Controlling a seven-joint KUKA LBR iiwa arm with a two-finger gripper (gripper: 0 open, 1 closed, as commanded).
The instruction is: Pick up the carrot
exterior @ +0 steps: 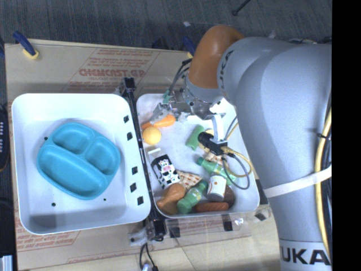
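Observation:
The carrot [162, 121] is a small orange piece lying near the far left corner of the right bin [246, 168]. My gripper [175, 108] hangs right above it at the end of the grey arm, under the orange band [213, 55]. Its tip sits just beyond the carrot's upper right end and looks very close to it or touching. The gripper's body hides how it meets the carrot.
A yellow-orange ball [151, 135] lies just in front of the carrot. A green bottle [196, 137], a black-and-white toy [164, 171], a brown bread piece [172, 193], a can [216, 186] and a sausage [211, 206] crowd the right bin. The left bin [28, 208] holds a blue divided plate [79, 160].

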